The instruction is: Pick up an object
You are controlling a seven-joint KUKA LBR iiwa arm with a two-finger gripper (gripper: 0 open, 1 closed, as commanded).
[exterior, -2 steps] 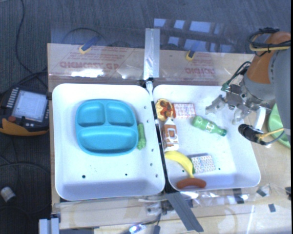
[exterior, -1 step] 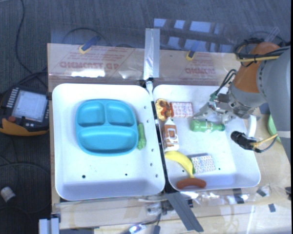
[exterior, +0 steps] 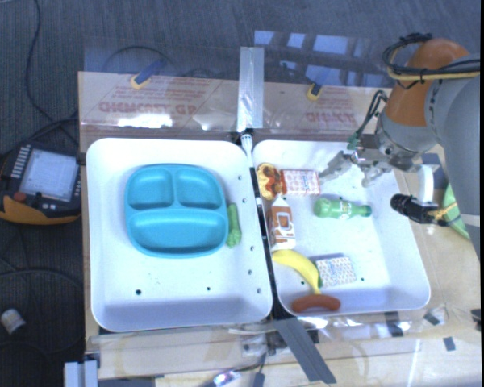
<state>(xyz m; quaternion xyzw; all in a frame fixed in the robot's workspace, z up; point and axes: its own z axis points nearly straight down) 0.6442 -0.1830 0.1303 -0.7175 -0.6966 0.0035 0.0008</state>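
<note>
right bin (exterior: 403, 252): toy foods are held along its left side | left bin (exterior: 105, 240): blue tray (exterior: 177, 210) and green pod (exterior: 234, 225) are held | gripper (exterior: 354, 168): fingers are spread apart, nothing is grasped, far right of bin | green bottle (exterior: 341, 209): laid just near of gripper

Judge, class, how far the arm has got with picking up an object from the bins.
Done: the gripper has reached the right bin, near its far edge. In hand: nothing sits between its fingers; they look spread. Left: everything. The green bottle, banana, sausage and packets lie on the bin floor, and the blue tray rests in the left bin.
</note>
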